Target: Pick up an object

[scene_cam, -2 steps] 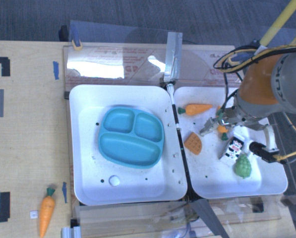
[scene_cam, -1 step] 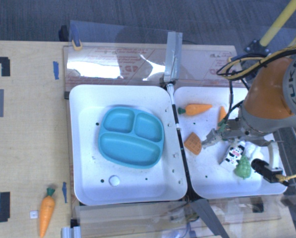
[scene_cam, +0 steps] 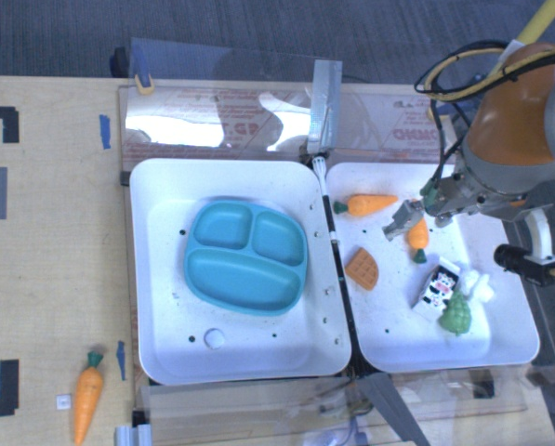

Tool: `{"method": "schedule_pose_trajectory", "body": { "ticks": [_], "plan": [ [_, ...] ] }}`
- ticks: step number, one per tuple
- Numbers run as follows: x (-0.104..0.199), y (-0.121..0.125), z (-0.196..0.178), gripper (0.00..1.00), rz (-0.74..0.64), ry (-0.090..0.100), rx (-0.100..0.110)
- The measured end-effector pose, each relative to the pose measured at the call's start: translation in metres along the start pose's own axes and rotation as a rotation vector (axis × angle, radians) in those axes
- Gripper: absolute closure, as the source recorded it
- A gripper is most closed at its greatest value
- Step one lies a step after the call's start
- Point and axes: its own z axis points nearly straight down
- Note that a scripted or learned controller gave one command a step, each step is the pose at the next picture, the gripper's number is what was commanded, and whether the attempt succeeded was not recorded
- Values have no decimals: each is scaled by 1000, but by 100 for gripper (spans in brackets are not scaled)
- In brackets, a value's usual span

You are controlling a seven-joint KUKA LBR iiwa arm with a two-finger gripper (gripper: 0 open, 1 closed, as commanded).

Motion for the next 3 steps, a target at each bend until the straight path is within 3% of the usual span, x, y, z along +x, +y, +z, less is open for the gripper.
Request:
{"method": "schedule_pose_trajectory", "body": {
  "ticks": [1, 2, 3],
  "plan": [
    [-39, 3, 97, 0, 33, -1, -1],
    [-60, -81, 111, 0, 40, -1, 2],
    [-29, -99, 111, 0, 434, -1, -3]
  ]
}}
